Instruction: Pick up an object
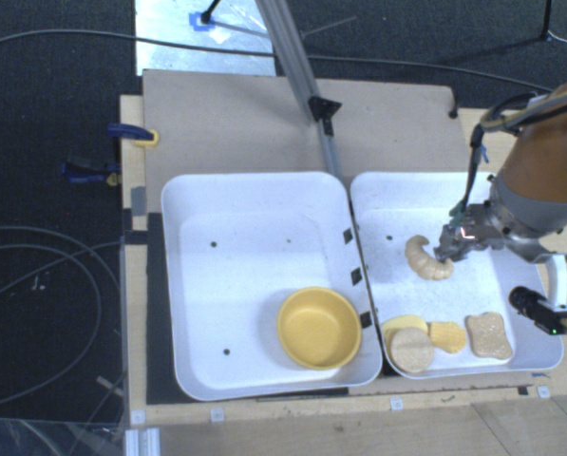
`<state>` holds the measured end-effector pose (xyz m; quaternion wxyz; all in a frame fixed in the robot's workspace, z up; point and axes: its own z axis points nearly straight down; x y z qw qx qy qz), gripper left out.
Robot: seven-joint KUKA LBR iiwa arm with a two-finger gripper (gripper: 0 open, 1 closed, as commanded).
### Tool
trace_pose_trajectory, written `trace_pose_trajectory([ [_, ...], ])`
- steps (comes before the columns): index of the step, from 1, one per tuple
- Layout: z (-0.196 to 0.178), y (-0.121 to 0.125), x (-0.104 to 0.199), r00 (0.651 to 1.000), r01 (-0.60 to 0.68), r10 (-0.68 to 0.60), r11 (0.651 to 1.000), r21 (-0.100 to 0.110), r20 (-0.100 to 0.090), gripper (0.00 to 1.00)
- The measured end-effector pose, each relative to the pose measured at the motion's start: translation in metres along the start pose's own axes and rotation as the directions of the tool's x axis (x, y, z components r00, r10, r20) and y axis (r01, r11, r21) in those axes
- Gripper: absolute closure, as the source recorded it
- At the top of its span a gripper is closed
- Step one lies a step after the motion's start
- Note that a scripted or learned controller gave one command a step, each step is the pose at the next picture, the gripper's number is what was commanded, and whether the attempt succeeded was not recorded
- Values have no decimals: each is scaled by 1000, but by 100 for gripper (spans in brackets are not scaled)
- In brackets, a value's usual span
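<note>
**Over the right bin, gripper down at the croissant**

At the far left I see a blue clamp [91,170] and a yellow one [139,136] pinching the board's edge, presumably to keep the bench top from shifting. Next comes the left bin [217,255], where a yellow bowl [319,327] sits upright near the front right corner, well apart from the arm. A grey pole [292,55] runs down from the top to the seam between the bins.

Moving into the right bin [383,207], the croissant [427,258] lies curled near the middle, with flat pieces along the front wall: a round cracker [412,349], a yellow chip [446,336] just beside it, and toast [489,336] further right. I judge the croissant to be the target, since the gripper [451,246] is down at its right end, touching or nearly so. I cannot tell how wide the gripper stands from this slant, nor whether anything is caught in it, so I won't call it a grasp
</note>
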<state>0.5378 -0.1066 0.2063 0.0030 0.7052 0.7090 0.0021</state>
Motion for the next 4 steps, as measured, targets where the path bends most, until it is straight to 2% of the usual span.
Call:
trace_pose_trajectory([
  [1,-54,2,0,1000,1,-1,1000,-1,0,100],
  [2,-58,5,48,1000,5,-5,1000,3,-2,100],
  [3,-55,-5,108,1000,6,-6,1000,6,-3,100],
  [4,-39,-6,157,1000,5,-5,1000,8,-3,100],
])
